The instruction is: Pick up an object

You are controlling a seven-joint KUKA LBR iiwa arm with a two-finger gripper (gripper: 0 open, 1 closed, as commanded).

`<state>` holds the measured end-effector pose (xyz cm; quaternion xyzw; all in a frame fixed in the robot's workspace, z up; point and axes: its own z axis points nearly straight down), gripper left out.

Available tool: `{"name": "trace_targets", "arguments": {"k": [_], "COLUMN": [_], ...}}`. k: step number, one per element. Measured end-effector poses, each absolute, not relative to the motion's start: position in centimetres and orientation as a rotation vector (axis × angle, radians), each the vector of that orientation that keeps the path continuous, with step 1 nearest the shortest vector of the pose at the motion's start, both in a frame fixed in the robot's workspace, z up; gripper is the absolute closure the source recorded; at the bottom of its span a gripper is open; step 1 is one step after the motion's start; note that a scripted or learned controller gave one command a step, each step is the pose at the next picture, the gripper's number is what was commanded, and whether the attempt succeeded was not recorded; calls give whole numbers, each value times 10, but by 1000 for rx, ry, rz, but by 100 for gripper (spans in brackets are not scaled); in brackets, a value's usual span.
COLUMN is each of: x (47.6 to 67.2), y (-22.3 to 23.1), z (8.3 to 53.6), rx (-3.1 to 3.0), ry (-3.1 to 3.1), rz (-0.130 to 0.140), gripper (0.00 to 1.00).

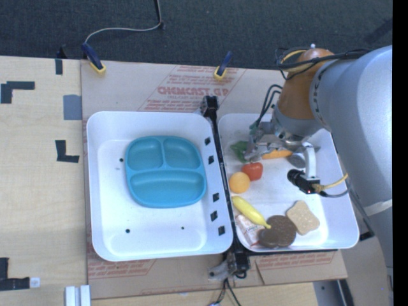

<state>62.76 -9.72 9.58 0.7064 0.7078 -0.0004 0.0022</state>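
The right bin [331, 190] holds several toy foods. A green leafy piece [240, 150] and an orange carrot [278, 153] lie at its far left. In front of them are a red tomato [253, 170] and an orange fruit [239, 182]. A yellow banana [249, 211], a brown round cookie [278, 234] and a slice of toast [302, 217] lie near the front. My gripper [259, 143] is low in the bin, between the green piece and the carrot, and its body hides what is under it.
The left bin [105, 190] holds a blue divided plate [166, 171]. A black divider [215, 164] runs between the bins. The arm's grey body [363, 120] covers the right bin's right side. A black part with a yellow cable [307, 182] hangs over the bin.
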Motion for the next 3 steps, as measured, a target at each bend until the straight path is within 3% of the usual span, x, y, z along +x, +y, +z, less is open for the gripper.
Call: {"name": "trace_targets", "arguments": {"k": [1,2,3], "x": [627,592,592], "y": [-97,-95,-95], "z": [96,86,96], "rx": [2217,2217,2217], "ry": [2221,2220,2219], "rz": [-1,2,2], "gripper": [0,0,100]}}
